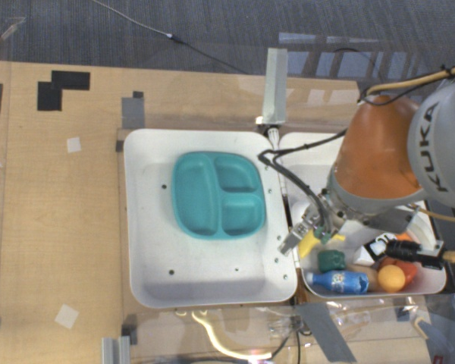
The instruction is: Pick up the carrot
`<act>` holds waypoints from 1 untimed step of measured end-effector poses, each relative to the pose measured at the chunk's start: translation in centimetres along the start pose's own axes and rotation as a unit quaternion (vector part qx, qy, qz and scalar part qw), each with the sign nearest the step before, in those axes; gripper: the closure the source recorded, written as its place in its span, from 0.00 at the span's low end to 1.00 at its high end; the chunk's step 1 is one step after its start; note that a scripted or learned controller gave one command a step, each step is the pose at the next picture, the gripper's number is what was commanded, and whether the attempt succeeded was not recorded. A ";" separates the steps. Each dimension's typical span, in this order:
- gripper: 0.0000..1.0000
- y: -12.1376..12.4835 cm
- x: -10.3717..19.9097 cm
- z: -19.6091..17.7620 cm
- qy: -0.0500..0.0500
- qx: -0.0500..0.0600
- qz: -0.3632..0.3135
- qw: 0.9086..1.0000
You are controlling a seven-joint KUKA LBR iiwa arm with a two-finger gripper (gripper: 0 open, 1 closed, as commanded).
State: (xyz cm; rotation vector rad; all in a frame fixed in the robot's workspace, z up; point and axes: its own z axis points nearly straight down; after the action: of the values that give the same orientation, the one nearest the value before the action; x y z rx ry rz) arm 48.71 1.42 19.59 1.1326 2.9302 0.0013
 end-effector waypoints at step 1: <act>0.00 -0.3 -7.2 1.0 -0.004 -0.002 -0.140 0.990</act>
State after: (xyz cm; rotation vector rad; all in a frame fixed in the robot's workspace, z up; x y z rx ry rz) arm 53.80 -3.62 18.55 0.7107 3.0513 0.0014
